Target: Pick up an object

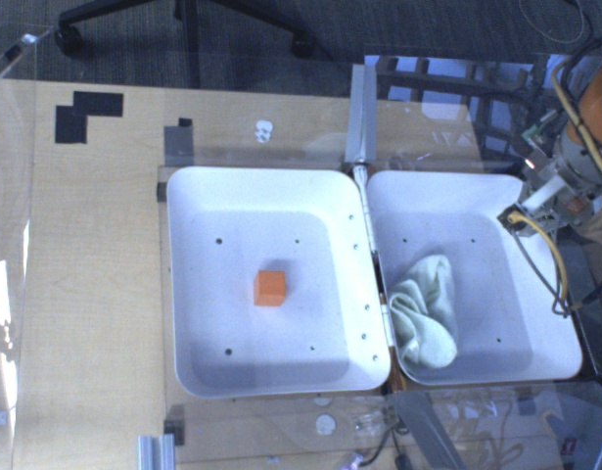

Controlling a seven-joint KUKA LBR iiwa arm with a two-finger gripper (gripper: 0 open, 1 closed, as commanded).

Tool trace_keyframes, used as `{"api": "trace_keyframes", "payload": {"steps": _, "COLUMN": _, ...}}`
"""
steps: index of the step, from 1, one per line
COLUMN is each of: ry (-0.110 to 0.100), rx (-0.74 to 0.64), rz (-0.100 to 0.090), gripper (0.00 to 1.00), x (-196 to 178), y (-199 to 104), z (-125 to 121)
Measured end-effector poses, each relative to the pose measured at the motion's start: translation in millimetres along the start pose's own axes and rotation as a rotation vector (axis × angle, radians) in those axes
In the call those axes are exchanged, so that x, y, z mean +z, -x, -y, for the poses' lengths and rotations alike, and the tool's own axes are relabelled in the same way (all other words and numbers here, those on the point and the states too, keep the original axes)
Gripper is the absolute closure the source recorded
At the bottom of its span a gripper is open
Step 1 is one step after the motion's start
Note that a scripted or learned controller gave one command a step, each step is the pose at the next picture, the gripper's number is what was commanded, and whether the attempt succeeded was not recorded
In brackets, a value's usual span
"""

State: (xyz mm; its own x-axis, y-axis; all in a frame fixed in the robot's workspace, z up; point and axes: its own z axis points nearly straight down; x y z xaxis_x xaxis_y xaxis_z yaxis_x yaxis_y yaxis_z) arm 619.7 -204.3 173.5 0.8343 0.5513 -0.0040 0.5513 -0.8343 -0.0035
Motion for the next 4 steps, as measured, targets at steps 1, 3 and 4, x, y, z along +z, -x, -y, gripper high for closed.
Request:
{"api": "trace_keyframes", "payload": {"steps": 1, "ry": 0.002, "rx": 0.159, "rz": -0.002, "gripper": 1.00, "x": -84, "y": -7, "z": -5}}
{"api": "trace_keyframes", "payload": {"steps": 3, "ry": 0.002, "rx": -0.470, "rz": -0.002, "gripper": 1.00, "x": -14, "y": -29, "z": -10}}
{"api": "trace_keyframes", "payload": {"steps": 4, "ry": 0.004, "rx": -0.448, "rz": -0.003, "gripper": 1.00, "x": -20, "y": -45, "z": -21}}
